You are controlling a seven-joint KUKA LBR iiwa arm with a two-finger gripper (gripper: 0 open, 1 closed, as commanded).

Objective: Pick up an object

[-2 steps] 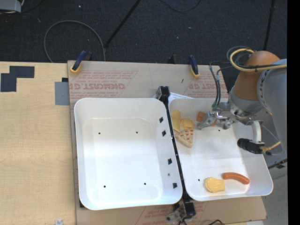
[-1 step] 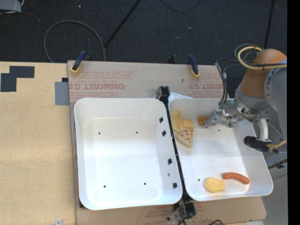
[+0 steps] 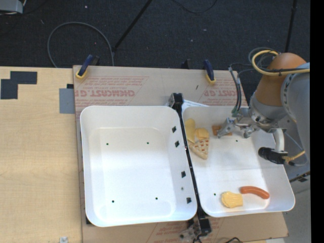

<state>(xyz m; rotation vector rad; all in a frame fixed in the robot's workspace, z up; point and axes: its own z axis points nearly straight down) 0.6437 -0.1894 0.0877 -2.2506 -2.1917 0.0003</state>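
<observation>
My gripper [image 3: 237,126] hangs low over the back of the right bin [image 3: 283,186], under the grey wrist with its orange band. A small orange piece [image 3: 221,130] lies right at the gripper's left tip, touching it or nearly so; I cannot tell whether it is held. Left of it, against the divider, sit a pale yellow piece [image 3: 191,129] and a pizza-like wedge [image 3: 201,148]. Near the front of the same bin lie a yellow lump [image 3: 232,200] and a red sausage [image 3: 254,191].
The left bin [image 3: 88,135] stands beside the right one, with a black divider strip [image 3: 183,151] between them. Both rest on a cardboard sheet [image 3: 126,87] held by clamps [image 3: 86,66]. A black part of the arm [image 3: 273,155] juts over the right bin's right side.
</observation>
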